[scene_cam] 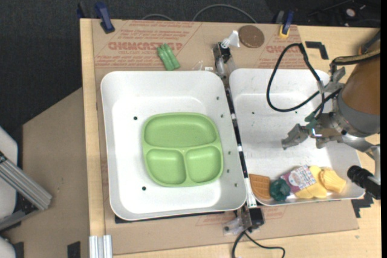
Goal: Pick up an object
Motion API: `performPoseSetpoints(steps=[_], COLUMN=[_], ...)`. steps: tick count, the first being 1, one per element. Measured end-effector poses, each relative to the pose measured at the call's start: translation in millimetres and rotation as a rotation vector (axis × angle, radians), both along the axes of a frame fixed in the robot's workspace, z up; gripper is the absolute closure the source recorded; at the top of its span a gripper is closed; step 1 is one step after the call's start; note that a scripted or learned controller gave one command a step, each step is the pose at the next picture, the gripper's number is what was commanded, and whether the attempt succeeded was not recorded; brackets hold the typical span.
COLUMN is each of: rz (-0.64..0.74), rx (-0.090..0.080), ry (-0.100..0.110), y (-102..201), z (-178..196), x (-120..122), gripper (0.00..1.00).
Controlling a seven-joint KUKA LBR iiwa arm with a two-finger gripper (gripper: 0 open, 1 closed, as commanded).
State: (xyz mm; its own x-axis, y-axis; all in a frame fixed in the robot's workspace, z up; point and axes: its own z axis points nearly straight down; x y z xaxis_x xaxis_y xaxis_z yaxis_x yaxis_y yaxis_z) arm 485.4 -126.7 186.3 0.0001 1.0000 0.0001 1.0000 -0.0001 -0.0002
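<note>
Camera view looks down at a slant on the table [91,130], whose brown cardboard top bears two shallow white bins side by side. At the left stands the left bin [121,190], and in its middle lies a green divided plate [181,149] with one long compartment across the top and two smaller ones below. Beside it, touching along a shared edge, stands the right bin [254,99]; most of its floor is bare white, and a black cable [273,78] loops over its upper part. From the right edge the arm [363,93] reaches in over that bin, grey with an orange-brown band. Its jaws [296,136] hang over the middle of the right bin, pointing left, and nothing lies between them; whether they stand open or closed cannot be told at this angle. Along the near edge of the right bin a small heap of objects sits well below the jaws: a tan wedge [259,185], a dark green lump [279,190], a pink and white packet [301,177] and a yellow piece [331,181], close together. A small green object [168,57] lies on the cardboard above the left bin.
</note>
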Motion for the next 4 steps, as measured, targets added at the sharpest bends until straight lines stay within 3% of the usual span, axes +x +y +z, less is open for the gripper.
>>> performPoseSetpoints(steps=[1,2,3,4], rz=[0.0,0.001,0.002,0.002], rx=[-0.009,-0.003,0.01,0.016], ry=[-0.015,-0.003,0.001,0.02], y=[-83,-97,-92,-92], z=[48,18,-107,-103], x=[110,139,135,180], gripper=[0.0,0.0,0.0,0.0])
